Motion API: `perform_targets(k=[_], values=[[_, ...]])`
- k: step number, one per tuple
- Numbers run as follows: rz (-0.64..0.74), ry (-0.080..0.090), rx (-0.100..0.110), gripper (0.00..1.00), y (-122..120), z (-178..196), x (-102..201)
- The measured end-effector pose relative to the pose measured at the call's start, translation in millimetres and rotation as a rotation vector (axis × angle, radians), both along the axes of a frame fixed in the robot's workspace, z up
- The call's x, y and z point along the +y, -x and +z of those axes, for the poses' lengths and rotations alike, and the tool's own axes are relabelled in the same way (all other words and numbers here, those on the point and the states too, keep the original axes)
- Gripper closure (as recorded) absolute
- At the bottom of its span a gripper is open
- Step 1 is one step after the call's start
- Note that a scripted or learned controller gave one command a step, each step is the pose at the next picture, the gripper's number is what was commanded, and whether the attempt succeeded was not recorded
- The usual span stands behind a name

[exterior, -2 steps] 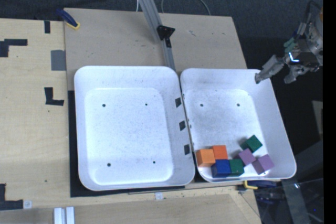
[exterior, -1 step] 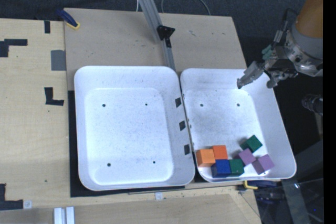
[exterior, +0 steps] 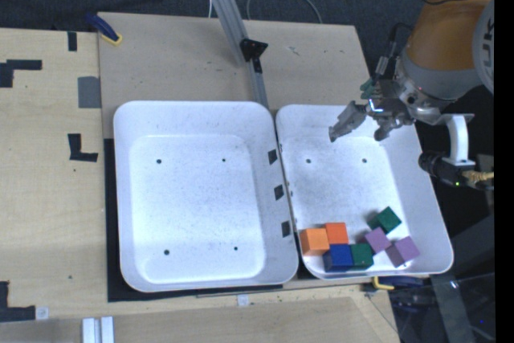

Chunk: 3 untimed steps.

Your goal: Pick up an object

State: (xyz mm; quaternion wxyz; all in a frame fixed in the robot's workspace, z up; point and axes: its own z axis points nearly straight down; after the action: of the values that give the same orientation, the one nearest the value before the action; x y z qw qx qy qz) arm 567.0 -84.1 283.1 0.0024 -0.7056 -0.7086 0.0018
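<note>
On the desk (exterior: 185, 52), the left bin (exterior: 128, 173) sits beside the right bin (exterior: 430, 205), whose near end holds coloured blocks (exterior: 353, 247). Over its far end hangs the end effector (exterior: 359, 130), fingers spread, pinching nothing.

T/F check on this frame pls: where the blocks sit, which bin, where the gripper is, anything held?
1. All the blocks lie in the right bin. True.
2. The blocks are spread across the far end of that bin. False: they cluster at its near end, among them the orange block, the blue block and the dark green block.
3. The gripper hangs over the far part of the right bin. True.
4. The gripper holds a purple block. False: nothing shows between its fingers; the purple block lies in the bin's near right corner.
5. The left bin holds an orange block. False: no block lies in it.
</note>
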Motion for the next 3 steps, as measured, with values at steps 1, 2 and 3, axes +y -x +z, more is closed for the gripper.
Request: perform_targets(k=[1, 2, 3], values=[[-0.005, 0.0, 0.004, 0.0, 35, -64, -2], [-0.01, 0.005, -0.006, 0.0, 52, -38, -70], [-0.006, 0.006, -0.014, 0.0, 85, 136, -124]])
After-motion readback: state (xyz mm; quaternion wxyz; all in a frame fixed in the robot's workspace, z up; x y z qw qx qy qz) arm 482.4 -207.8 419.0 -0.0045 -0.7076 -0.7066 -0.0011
